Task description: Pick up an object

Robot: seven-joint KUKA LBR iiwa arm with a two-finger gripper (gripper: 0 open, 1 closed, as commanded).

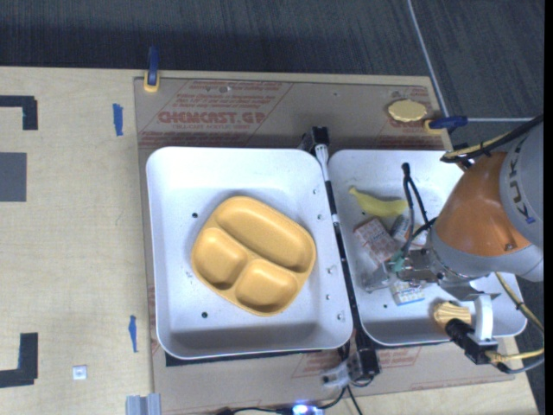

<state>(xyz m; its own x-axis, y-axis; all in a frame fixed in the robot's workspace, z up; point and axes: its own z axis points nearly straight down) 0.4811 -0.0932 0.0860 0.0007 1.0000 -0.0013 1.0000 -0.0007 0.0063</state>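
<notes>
Nearest the viewer, to the right of the yellow three-compartment plastic tray (252, 253) that sits in the left white bin (164, 232), a small white card-like scrap (406, 294) lies on the floor of the right white bin (380, 322). Just beyond it the gripper (406, 264) of the grey-and-orange arm (484, 219) hangs low over the clutter; whether it is parted or closed cannot be told, and nothing is seen held. Between gripper and tray lies a clear crinkled plastic wrapper (373, 273), judged the likeliest thing to be picked. It touches or overlaps a pinkish patterned paper packet (373, 234) a little farther off. Farther still, also right of the tray, rests a yellow banana-shaped item (378, 202). Farthest, beyond the tray's right corner, a tan round disc (407, 111) sits on the brown board (259, 111). Risks, as judgement: the wrapper looks thin, slick and crowded by neighbours, so a closing grasp may slip off it, pinch only a fold that pulls free on lifting, or drag the packet along. A descent too deep could press the gripper against the bin floor.
</notes>
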